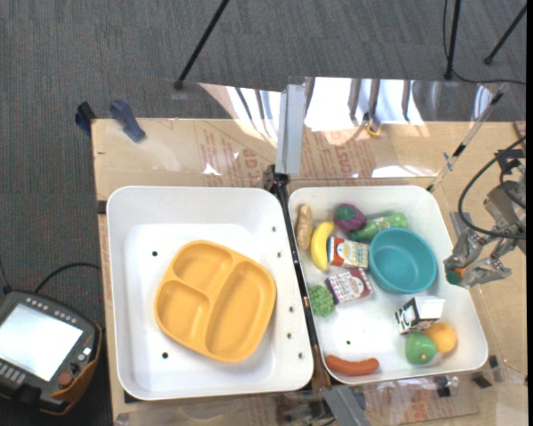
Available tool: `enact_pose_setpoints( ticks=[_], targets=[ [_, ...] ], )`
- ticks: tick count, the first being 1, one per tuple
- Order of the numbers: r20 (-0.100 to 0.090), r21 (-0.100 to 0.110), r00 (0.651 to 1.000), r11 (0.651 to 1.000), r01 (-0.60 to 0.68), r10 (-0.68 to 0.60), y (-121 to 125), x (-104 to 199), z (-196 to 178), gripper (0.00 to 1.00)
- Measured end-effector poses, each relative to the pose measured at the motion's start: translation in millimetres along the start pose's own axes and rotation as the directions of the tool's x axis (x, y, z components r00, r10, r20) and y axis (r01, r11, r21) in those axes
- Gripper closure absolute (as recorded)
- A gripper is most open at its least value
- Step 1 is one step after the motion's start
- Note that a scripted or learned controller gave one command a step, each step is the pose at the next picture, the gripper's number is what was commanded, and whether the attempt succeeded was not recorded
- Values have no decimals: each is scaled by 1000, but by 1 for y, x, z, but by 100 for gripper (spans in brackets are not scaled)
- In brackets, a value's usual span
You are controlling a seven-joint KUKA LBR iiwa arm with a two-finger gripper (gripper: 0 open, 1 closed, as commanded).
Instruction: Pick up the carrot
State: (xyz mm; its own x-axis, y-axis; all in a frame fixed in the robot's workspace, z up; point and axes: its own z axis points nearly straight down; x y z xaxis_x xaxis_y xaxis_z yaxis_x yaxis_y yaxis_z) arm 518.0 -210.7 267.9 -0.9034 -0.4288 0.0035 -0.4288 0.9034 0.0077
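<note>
Carrot [353, 366] lying near the front wall of the right bin [373, 337], gripper [469, 269] outside its right rim, finger state hard to tell

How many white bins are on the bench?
2. The shallow white plastic bin on the left holds a yellow divided plate; the shallow white plastic bin on the right holds the toy food and a teal bowl.
</note>
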Motion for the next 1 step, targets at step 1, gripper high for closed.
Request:
enact_pose_setpoints(
  ticks=[1],
  targets=[
    [2,4,980,980,197,-197,54,10,45,100]
  ],
)
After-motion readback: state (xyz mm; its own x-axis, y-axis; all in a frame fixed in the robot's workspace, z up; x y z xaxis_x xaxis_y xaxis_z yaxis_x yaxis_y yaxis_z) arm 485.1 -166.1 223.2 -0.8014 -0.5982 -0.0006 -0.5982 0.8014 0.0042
